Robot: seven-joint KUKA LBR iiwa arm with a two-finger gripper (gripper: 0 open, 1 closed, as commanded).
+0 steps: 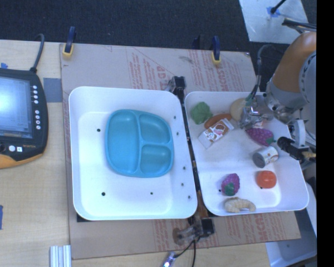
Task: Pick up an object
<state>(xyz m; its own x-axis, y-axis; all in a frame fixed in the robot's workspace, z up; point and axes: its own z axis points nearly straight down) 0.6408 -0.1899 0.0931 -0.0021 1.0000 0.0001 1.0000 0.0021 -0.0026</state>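
Camera view puts the gripper (pixel 250 115) low beside the purple grapes (pixel 260 134), approaching (grip state: cannot tell); next it must settle over one object.

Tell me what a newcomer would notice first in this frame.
Probably the blue divided plate, alone in the left bin. Next, the right bin, with its scatter of small toy foods, and the tool low over its far side beside a purple grape bunch.
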